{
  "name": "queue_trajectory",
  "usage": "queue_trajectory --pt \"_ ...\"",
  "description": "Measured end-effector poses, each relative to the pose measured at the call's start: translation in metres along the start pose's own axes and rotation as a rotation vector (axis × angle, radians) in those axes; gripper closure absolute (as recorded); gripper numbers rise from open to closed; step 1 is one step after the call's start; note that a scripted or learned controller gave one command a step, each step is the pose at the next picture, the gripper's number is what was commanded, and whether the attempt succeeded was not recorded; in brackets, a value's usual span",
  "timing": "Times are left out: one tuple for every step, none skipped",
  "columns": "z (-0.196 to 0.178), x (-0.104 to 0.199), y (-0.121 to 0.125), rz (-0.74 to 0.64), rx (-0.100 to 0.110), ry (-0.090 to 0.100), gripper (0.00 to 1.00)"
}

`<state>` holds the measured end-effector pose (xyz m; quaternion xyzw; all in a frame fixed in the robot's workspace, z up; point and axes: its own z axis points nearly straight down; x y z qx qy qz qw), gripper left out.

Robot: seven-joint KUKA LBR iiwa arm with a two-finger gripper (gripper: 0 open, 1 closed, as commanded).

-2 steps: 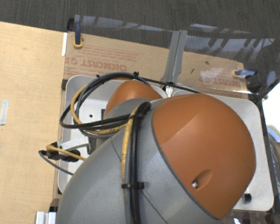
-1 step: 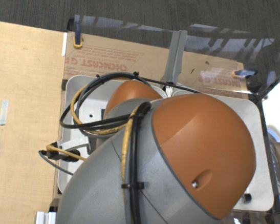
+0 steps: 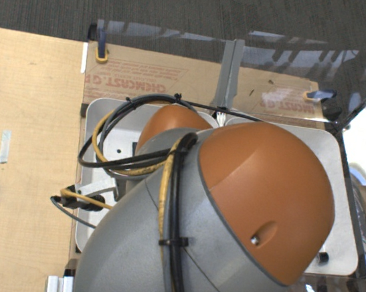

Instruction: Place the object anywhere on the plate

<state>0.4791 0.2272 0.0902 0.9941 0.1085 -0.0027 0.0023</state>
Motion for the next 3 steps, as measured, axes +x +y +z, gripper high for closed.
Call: queue_trajectory --pt "0.0 0.0 0.0 0.0 0.0 0.0 0.0" --pt "0.0 0.0 0.0 0.0 0.0 0.0 0.0" --pt "0.0 0.0 0.0 0.0 0.0 0.0 0.0"
